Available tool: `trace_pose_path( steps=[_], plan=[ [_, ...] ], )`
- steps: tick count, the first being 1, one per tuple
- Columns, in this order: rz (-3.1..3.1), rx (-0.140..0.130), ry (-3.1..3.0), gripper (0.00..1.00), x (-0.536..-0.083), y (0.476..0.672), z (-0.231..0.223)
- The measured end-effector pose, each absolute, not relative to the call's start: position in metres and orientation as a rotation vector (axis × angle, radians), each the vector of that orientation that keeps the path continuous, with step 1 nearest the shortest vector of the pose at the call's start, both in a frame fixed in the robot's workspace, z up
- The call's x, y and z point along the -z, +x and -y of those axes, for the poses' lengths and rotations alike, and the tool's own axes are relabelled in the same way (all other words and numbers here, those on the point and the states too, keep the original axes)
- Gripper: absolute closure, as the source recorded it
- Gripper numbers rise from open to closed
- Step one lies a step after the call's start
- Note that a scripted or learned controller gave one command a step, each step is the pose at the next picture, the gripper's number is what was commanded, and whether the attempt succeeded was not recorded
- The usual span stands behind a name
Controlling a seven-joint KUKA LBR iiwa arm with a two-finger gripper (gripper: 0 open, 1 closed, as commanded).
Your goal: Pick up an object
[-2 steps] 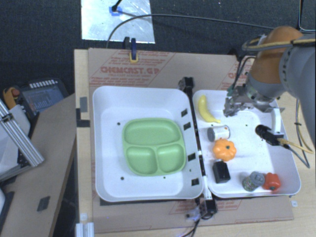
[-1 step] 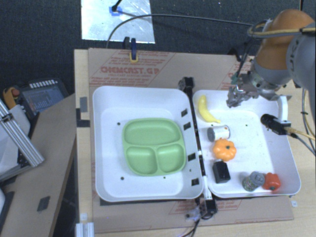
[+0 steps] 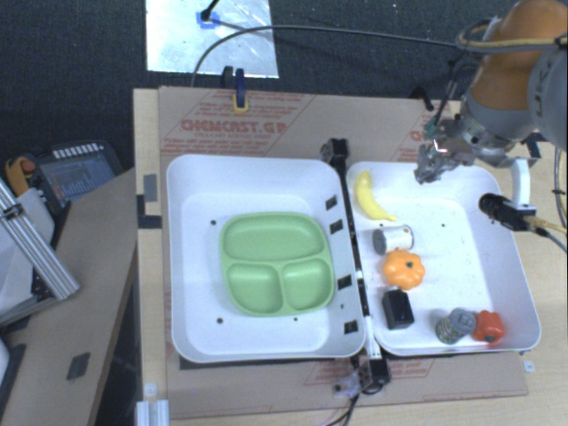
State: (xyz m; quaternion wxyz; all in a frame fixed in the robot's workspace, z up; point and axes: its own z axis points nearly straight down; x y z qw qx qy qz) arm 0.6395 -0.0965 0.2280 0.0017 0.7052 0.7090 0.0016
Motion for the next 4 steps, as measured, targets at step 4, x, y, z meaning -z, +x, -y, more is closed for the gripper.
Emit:
trace_pose_path(
  steps=[4],
  plan=[
    [-2.233,-0.002,2.213,1.0,-0.222,0.521,-0.073]
  ],
)
